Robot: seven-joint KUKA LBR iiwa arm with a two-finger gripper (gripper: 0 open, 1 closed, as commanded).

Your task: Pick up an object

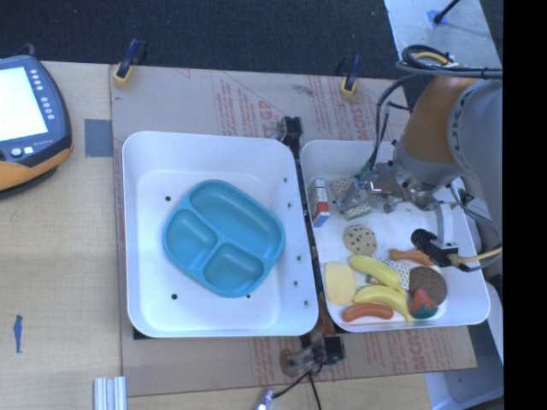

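Observation:
The arm reaches in from the right, and my gripper [353, 195] is low over the back left part of the right bin [475, 313]. It hangs over a pale greenish item that I cannot identify. Just left of it a small red, white and blue carton [319, 202] lies by the bin wall. A chocolate-chip cookie [360, 239] lies just in front of the gripper. Further forward are two yellow bananas [377, 282], a pale yellow block [338, 283], a red sausage [367, 313], an orange carrot [411, 255] and a brown round piece with a strawberry [426, 292].
The left bin [137, 229] holds a blue divided plate [223, 237]. A pendant with a screen [26, 122] lies at the bench's far left. Clamps [126, 62] grip the back edge of the board, and a black cable end [432, 248] hangs by the arm.

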